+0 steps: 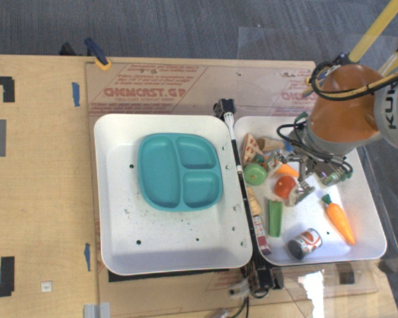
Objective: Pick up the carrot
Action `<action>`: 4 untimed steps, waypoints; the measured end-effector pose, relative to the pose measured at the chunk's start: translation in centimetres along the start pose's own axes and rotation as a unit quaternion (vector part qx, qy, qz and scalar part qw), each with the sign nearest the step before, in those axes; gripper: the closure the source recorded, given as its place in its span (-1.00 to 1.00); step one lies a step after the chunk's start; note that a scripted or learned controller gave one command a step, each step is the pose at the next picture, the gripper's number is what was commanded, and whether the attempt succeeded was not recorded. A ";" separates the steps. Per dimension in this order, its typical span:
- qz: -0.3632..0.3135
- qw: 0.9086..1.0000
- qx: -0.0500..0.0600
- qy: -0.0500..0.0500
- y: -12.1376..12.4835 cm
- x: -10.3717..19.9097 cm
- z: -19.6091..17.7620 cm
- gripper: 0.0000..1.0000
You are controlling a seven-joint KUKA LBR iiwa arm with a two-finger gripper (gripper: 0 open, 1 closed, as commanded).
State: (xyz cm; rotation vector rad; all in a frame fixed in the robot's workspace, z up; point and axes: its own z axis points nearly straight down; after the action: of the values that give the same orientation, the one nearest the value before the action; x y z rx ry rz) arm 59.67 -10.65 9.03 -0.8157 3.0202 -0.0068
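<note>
Teal plastic shows first at the far left of the scene: a divided plate (181,171) lying in the left bin (113,244), well apart from the hand and across the divider from it. Both white bins sit on the tan surface (33,197). In the right bin (375,240), just left of the hand, a green round piece (255,173) rests near a wedge-shaped toy (253,149), and below them a green stick (275,218) stands lengthwise. A red-orange round piece (284,187) lies right beside the hand's left side, seemingly touching or almost touching it. The hand (304,185) hangs low over the middle of the right bin under the grey arm with its orange band (345,103); whether it is spread or pressed together I cannot tell, since metal parts and cables blur together there. Below it lies a small can (304,242). The carrot (338,220) lies to the lower right of the hand, near but apart, its green top pointing toward the hand.
</note>
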 end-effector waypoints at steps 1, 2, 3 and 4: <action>0.169 0.986 -0.001 0.000 -3.5 -0.6 0.1 -1.00; 0.072 0.997 0.000 0.001 -4.2 6.2 0.0 -1.00; -0.062 0.998 0.000 0.001 -4.8 12.9 -0.1 -1.00; -0.111 0.994 -0.001 -0.004 -4.2 14.3 -0.1 -1.00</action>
State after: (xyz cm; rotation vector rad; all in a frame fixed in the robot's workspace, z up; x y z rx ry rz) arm 49.46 -21.43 8.99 -1.1442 2.9051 -0.0036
